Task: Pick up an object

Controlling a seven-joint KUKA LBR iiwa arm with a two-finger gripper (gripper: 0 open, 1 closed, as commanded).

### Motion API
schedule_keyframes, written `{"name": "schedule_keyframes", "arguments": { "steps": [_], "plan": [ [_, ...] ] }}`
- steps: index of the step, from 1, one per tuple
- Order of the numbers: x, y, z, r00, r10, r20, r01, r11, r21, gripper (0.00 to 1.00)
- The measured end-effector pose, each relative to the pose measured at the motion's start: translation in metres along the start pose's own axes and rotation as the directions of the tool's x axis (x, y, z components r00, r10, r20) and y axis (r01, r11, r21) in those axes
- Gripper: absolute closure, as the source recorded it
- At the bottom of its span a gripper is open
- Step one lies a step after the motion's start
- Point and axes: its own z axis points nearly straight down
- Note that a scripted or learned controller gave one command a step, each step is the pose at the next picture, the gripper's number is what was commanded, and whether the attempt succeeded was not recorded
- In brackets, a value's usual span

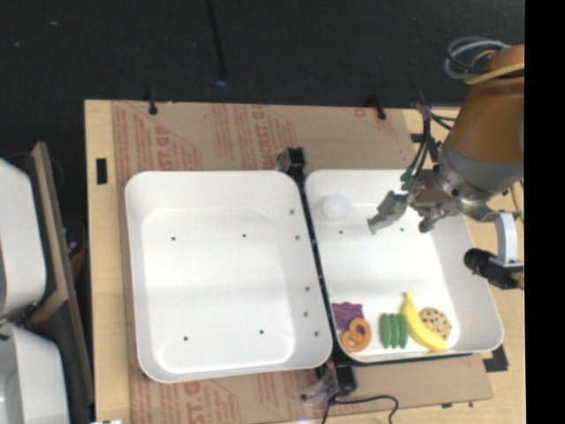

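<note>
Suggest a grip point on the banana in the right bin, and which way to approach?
Take the banana at mid-length, coming straight down, fingers closing across its narrow width. It lies flat along a diagonal; a cookie touches its right side and the green vegetable sits close left, so room is tight.

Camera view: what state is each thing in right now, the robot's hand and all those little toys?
hand: open, hovering over the right bin, holding nothing
white ball: resting loose near the bin's far left corner
banana: lying at the near edge
cookie: against the banana
green pods: lying beside the banana
orange ring: lying flat
purple piece: lying just behind the ring
</note>
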Motion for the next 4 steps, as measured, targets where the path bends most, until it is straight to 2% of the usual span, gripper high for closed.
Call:
{"name": "schedule_keyframes", "arguments": {
  "steps": [1, 4],
  "plan": [
    [0.000, 0.001, -0.004, 1.000, 0.000, 0.000, 0.000, 1.000, -0.007, 0.00],
    [-0.012, 0.010, 0.156, 1.000, 0.000, 0.000, 0.000, 1.000, -0.003, 0.00]
  ]
}}
